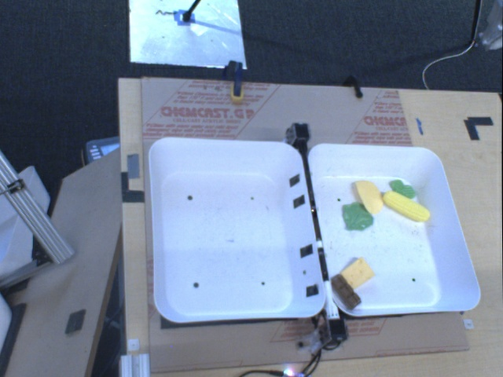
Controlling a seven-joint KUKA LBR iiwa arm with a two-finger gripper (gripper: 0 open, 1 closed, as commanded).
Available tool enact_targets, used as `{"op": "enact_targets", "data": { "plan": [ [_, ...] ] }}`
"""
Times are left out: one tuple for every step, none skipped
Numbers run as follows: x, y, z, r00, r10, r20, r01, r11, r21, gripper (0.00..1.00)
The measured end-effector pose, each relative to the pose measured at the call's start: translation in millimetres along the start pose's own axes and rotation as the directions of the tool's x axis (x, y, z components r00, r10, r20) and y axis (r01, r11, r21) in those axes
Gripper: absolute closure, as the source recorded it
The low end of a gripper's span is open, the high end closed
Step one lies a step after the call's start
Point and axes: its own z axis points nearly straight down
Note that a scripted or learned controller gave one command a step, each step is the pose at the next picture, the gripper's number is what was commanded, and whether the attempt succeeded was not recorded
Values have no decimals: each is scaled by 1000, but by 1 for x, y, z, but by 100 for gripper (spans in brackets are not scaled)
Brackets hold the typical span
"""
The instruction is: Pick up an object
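Right bin holds a yellow corn cob, green pieces and a brown-ended block; gripper state: can't tell.

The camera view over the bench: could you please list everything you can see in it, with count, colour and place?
white bins: two, white, side by side on the bench.
yellow pieces: two, yellow, far part of the right bin, one long and ridged, one smoother to its left.
green pieces: two, green, right bin; the larger beside the smoother yellow piece, the smaller behind the ridged one.
block: one, pale yellow, near left corner of the right bin.
brown piece: one, dark brown, touching the block's near side.
brown sheet: one, with red print, under the bins.
shiny sheet: one, silvery, on the dark floor beyond the bench.
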Motion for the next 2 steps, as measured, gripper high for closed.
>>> {"op": "enact_targets", "data": {
  "plan": [
    [23, -2, 184, 1000, -4, -5, 4, 1000, 17, 100],
    [33, 0, 3, 1000, -7, 2, 7, 1000, -18, 100]
  ]
}}
